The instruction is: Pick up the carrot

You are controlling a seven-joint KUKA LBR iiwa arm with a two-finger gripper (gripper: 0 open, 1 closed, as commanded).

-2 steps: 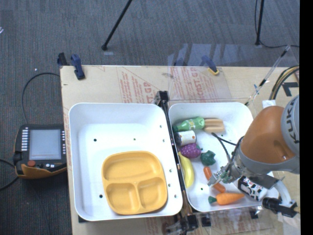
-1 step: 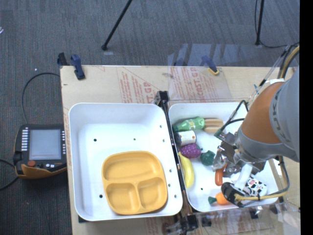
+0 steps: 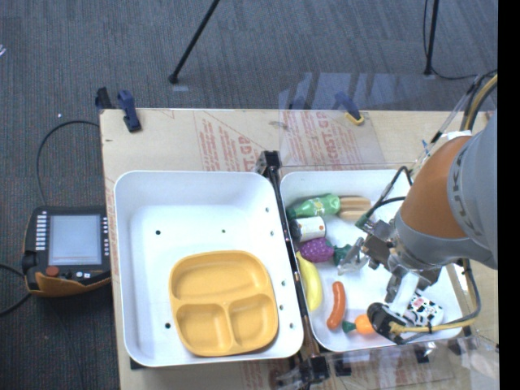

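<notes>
Both bins are plain white, and the left one carries a mustard-yellow divided tray. In the right bin there's a green bottle, a tan bread roll, a deep purple bunch of grapes, a yellow banana, a red-orange sausage, a carrot that's bright orange with a green tip, and a small white toy with black cow patches. The arm is grey with an orange band

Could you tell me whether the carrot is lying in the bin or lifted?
Lying in the right bin, apparently: the carrot rests beside the banana.
</notes>
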